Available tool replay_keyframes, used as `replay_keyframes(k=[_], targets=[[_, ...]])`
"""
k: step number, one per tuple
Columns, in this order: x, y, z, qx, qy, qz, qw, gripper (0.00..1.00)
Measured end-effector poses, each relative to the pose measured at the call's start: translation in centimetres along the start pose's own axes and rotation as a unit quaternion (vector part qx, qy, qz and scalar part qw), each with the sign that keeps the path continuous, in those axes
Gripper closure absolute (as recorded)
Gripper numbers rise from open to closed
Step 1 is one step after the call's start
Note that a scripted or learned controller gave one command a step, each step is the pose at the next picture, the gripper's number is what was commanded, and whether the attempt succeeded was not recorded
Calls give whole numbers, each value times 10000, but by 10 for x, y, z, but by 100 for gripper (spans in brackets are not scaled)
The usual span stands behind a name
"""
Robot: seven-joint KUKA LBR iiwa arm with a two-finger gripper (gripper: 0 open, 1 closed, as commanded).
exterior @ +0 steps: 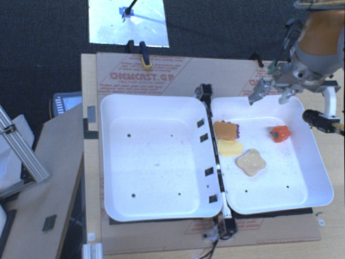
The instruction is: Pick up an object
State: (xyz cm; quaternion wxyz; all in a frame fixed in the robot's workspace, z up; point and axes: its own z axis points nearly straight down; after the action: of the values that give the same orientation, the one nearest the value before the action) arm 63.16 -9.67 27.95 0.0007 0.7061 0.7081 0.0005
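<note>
- Camera view: the two-finger gripper [271,95] hangs over the far rim of the right shallow white plastic bin [312,169], fingers spread apart with nothing between them.
- Inside that bin, a small red-orange pepper-shaped toy [279,134] lies nearest the gripper.
- An orange-brown block with a purple edge [226,130], a flat pale yellow piece [230,148] and a tan toast-shaped slice [250,162] lie near the bin's left wall.

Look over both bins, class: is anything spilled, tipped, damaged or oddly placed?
Nothing stands out. The right bin holds four small items lying apart or neatly side by side: an orange-brown piece, a yellow slice, a toast-like piece and a red piece. The claw hangs above its far edge.
</note>
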Motion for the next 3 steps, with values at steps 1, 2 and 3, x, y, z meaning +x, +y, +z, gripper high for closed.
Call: replay_keyframes(k=[1, 2, 3], targets=[[0, 1, -12, -20, 0, -13, 10000, 100], [140, 21, -83, -50, 30, -80, 10000, 100], [227, 23, -99, -17, 22, -52, 10000, 100]])
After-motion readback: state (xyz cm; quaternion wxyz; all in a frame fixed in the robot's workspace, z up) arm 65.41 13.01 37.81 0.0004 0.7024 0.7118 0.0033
